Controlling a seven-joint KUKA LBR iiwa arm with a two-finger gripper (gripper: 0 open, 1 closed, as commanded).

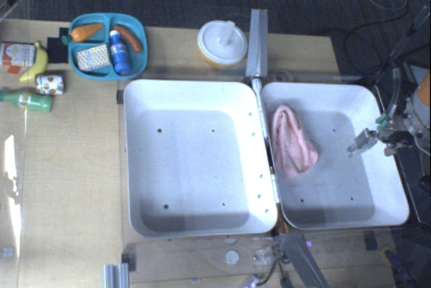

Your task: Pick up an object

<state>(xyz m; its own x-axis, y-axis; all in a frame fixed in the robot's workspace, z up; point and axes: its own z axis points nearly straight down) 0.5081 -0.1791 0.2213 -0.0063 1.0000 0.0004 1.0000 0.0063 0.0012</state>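
Camera view has the claw (369,140) poised over the right bin (387,209), close to its right edge. I cannot tell how it is set. Well off to the claw's left, a crumpled pink cloth (291,140) lies against that bin's left wall. Beyond the cloth sits the left bin (135,145). Farther up-left, outside both bins, stand a white lidded cup (222,43) and a blue tray (108,44).

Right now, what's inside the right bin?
The right bin holds one crumpled pink cloth, lying against its left wall. The gripper hangs over the bin's right side, apart from the cloth. Whatever lies under the cloth's folds is covered.
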